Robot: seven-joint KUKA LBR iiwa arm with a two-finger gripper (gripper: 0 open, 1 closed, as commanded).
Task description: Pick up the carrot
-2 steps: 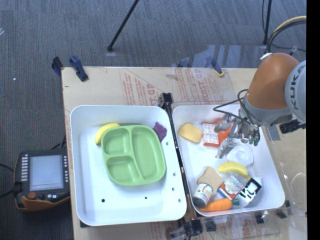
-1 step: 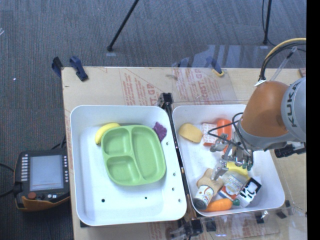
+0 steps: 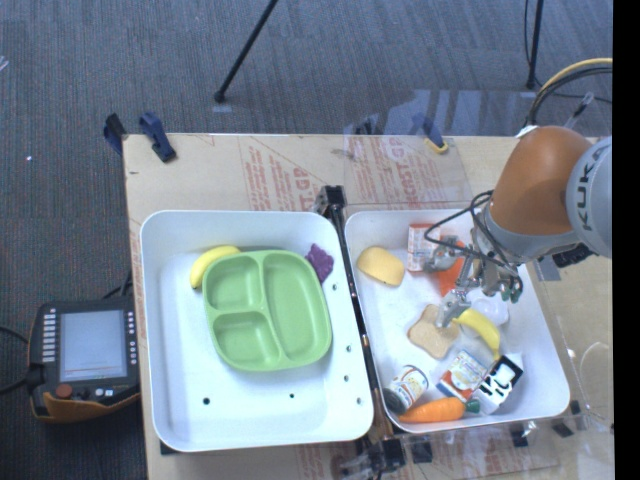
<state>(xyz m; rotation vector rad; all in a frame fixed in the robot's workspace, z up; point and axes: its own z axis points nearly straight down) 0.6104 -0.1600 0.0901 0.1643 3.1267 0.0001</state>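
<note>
The carrot [image 3: 435, 411], orange with a green tip at its right end, lies flat along the front wall of the right bin [image 3: 553, 353]. My gripper [image 3: 460, 304] hangs over the middle of that bin, well behind the carrot and apart from it. It sits just above a slice of toast [image 3: 431, 335] and a small banana [image 3: 482, 329]. Nothing shows clearly held in it.
Around the carrot are a small can [image 3: 405, 388], a snack packet [image 3: 463, 370] and a black-and-white carton [image 3: 501, 381]. A yellow lump [image 3: 381, 265], a white packet [image 3: 428, 247] and an orange piece [image 3: 447, 275] lie further back. The left bin [image 3: 170, 368] holds a green divided plate [image 3: 215, 343], a banana [image 3: 210, 261] and a purple item [image 3: 320, 261].
</note>
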